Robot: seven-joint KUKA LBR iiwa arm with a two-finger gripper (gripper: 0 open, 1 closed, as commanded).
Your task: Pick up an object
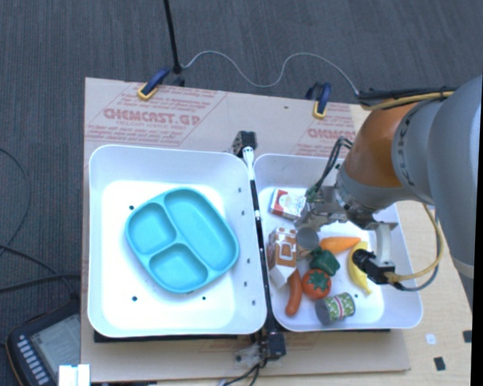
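Objects: a heap of small toy foods is seen in the right bin (404, 315), well apart from the left bin (96, 222).
Left bin: a shallow white tray with rounded corners; a smooth turquoise plate (182, 239) with three compartments is laid in it at a slant.
Divider: the two bins are set touching, rim to rim, along the middle of the bench.
Brown carton (283, 248): a small printed box is lodged near the right bin's left wall.
Red packet (288, 204): a flat red and white pack is placed toward the far left of the right bin.
Sausage (295, 294): an orange-red, rounded rod is laid near the front of the bin.
Tomato (317, 283): a glossy red ball with a green top is found just beside the sausage.
Can (337, 306): a small grey-ended tin is tipped on its side at the front.
Carrot (340, 244): an orange, tapered piece is seen just right of the gripper.
Banana (359, 271): a yellow curved piece is partly covered by a black part of the arm.
Gripper (307, 237): it is lowered over the heap, between carton and carrot, above the tomato; whether it is spread or clenched cannot be told, and nothing is seen grasped.
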